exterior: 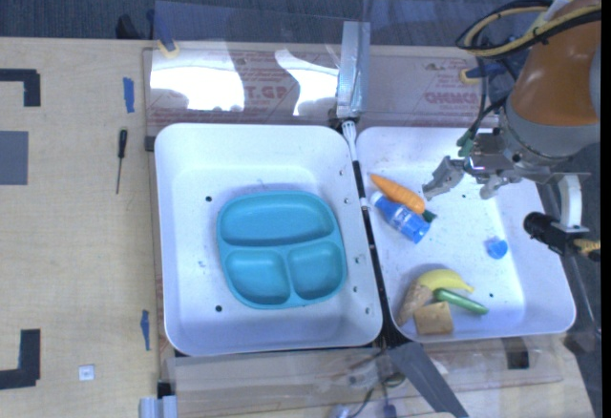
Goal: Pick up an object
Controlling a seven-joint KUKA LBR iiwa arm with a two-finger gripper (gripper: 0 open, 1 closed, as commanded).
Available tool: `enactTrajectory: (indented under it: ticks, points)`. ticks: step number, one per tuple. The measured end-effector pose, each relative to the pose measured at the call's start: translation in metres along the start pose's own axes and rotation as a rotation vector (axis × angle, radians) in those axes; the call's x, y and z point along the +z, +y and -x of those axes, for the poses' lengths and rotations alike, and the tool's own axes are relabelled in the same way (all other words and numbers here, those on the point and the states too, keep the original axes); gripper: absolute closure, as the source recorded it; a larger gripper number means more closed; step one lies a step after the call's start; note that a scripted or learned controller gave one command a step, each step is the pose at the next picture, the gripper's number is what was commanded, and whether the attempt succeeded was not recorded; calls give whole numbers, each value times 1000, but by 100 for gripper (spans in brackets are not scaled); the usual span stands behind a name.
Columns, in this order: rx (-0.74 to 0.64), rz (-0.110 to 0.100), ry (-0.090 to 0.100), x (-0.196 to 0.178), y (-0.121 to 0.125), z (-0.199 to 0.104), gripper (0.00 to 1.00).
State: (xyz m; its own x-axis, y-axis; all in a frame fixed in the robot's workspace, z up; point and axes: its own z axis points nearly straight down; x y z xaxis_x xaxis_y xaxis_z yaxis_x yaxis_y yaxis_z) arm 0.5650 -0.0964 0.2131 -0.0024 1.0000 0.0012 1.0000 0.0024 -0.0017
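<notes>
The right bin (544, 311) holds an orange carrot (397, 192) lying across a blue bottle (402, 219) near its left wall. A small blue cap (495, 247) sits toward the right. At the front lie a yellow banana (442, 283), a green stick (463, 303) and a brown chunk (432, 318). My gripper (470, 182) hangs over the upper middle of the right bin, right of the carrot, with its fingers (441, 179) spread apart and nothing between them.
The left bin (181, 168) holds a teal divided plate (281, 248). A clear panel and a grey divider (351, 73) stand behind the bins. Cables (506, 25) loop above the wrist at the right.
</notes>
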Motion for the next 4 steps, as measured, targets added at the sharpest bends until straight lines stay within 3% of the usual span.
enactTrajectory:
  ticks: [1, 2, 3, 4]
  points:
    - [-123, -2, -1, 75, 68, -5, 0]
    - [16, 5, -1, 125, 29, 7, 0]
    - [17, 6, -1, 125, 1, 1, 0]
    - [-50, 8, -2, 126, 47, -5, 0]
